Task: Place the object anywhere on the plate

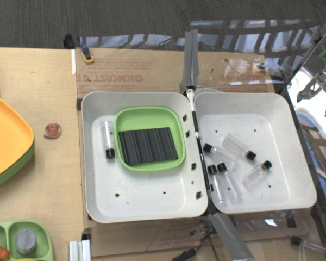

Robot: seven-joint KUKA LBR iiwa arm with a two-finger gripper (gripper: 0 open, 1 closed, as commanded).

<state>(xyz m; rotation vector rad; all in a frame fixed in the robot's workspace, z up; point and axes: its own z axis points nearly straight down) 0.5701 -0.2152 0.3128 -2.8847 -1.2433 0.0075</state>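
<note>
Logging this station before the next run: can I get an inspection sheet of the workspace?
Surface: two white bins, left bin and right bin, on a cardboard-covered bench.
Job's things: green plate in left bin bearing a black ribbed block; one clear vial beside it; several vials in right bin.
Clutter: orange plates, small red knob.
End effector: nothing seen.
Cables: nothing seen.
Surroundings: dark carpet.
</note>
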